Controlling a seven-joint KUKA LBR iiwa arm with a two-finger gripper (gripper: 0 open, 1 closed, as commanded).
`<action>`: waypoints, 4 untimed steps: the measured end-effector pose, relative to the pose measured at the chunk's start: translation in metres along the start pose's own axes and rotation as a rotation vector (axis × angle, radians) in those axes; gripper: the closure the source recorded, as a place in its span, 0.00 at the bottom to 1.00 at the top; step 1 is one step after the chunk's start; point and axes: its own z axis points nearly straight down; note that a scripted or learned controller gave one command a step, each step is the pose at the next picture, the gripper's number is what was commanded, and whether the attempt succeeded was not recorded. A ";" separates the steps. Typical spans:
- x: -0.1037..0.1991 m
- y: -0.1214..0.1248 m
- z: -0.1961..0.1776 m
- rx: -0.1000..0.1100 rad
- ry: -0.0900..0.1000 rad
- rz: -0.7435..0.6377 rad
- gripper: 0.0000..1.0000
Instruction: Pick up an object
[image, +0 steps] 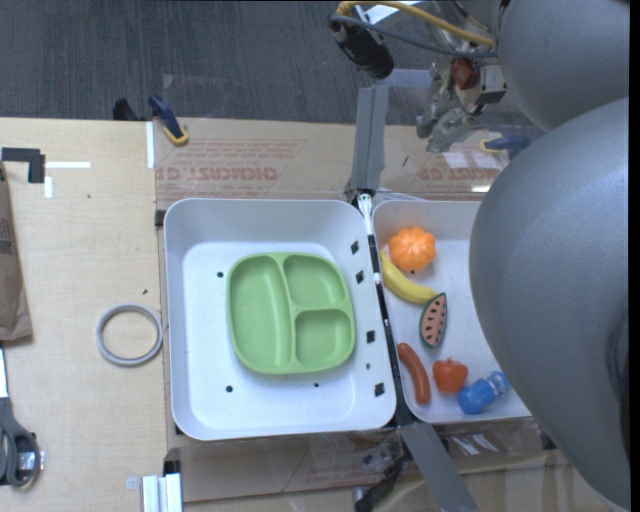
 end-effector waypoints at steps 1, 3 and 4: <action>-0.010 -0.029 0.159 -0.001 -0.003 -0.020 1.00; -0.143 -0.131 0.193 -0.001 -0.001 -0.076 1.00; -0.174 -0.029 0.163 -0.001 -0.003 -0.065 1.00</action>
